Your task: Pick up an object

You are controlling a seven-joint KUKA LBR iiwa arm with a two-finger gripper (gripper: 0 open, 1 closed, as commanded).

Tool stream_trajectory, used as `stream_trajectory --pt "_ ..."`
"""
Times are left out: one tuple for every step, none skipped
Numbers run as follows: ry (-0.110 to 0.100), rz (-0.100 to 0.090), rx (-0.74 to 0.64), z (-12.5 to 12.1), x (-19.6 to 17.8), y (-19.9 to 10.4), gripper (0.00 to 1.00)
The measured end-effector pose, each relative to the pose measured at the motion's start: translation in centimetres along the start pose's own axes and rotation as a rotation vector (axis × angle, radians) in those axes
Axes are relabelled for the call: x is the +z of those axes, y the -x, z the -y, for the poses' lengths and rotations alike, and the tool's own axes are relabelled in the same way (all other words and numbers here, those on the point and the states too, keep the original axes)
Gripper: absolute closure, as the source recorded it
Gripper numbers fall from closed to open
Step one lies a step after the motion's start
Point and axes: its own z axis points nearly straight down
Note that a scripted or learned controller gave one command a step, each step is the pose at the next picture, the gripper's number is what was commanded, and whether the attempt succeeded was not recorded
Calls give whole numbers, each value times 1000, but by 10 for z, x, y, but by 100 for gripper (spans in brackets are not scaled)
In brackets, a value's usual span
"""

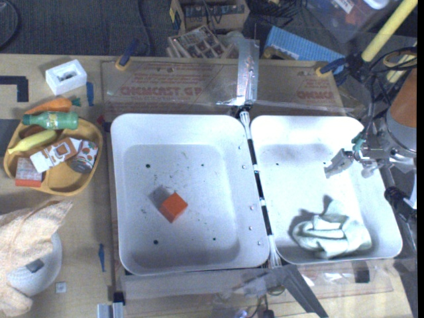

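Orange block [175,207] in left bin [132,138]; crumpled white cloth [331,234] right.

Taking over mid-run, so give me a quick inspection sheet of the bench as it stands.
Surface: two white bins, left bin and right bin, side by side.
Job's things: orange block in left bin; crumpled white cloth in right bin.
Clutter: yellow bowl of toy food, far left.
Hand: hand above right bin, nothing between its fingers.
Cables: dark cables near the arm.
Surroundings: yellow pole, blue box.
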Motion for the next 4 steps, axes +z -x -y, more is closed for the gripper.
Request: stream_trajectory --pt "5 3 -132 43 102 35 0" --pt "8 5 -246 41 108 -3 0" --pt "15 7 -243 39 96 -2 100" --pt "15 7 -244 39 96 -2 0"
